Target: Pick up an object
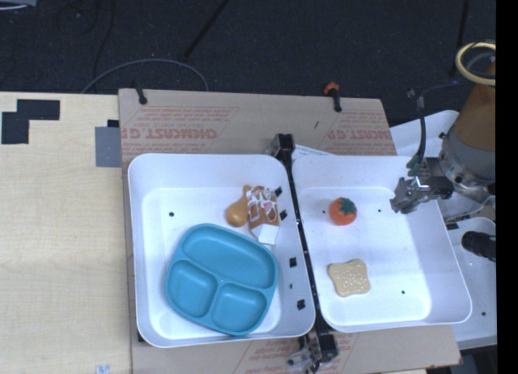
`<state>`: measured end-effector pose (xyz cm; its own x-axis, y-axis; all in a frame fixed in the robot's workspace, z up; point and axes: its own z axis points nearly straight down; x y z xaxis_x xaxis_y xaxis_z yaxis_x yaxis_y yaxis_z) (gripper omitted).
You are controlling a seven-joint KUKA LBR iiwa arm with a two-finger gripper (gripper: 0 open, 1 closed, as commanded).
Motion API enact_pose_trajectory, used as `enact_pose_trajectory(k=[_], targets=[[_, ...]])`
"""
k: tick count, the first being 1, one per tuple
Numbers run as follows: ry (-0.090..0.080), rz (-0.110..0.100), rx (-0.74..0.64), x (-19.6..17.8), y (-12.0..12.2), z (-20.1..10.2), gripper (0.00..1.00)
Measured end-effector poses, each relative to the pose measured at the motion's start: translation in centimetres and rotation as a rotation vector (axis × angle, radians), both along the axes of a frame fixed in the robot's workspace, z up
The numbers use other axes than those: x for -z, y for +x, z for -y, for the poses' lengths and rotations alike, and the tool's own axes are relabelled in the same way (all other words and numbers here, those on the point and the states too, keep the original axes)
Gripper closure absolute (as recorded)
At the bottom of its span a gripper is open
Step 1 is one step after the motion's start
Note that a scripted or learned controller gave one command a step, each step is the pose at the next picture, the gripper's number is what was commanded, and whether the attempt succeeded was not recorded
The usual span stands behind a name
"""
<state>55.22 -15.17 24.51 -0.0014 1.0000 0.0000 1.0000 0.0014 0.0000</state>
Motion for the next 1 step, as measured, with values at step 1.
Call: enact_pose_trajectory(k=[1], targets=[[0.002, -0.005, -0.001, 1.38, -1.07, -5.14, 1.00]])
